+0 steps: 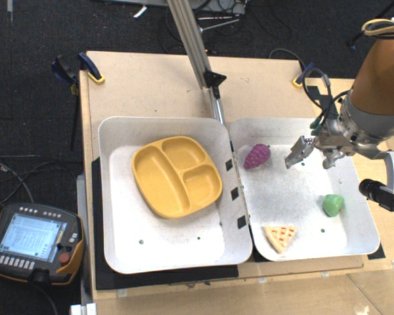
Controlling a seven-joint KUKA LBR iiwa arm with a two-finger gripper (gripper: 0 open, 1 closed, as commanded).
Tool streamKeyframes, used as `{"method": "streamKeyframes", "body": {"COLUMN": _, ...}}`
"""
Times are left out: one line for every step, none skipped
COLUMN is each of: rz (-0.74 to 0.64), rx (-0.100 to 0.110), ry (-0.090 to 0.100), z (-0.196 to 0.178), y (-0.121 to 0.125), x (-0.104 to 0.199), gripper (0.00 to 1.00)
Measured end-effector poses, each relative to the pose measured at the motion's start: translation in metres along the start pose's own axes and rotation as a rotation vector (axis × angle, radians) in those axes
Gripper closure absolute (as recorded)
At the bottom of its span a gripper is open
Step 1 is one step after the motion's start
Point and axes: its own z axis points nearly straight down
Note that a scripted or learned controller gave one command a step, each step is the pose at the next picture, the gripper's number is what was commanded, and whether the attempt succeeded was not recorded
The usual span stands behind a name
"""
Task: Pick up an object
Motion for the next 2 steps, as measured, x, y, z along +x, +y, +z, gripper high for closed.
{"method": "streamKeyframes", "body": {"rz": 0.001, "rx": 0.0, "ry": 0.0, "z": 0.0, "y": 0.0, "x": 0.0, "gripper": 0.0}}
{"method": "streamKeyframes", "body": {"rz": 0.002, "rx": 0.004, "ry": 0.0, "z": 0.045, "y": -0.006, "x": 0.0, "gripper": 0.0}}
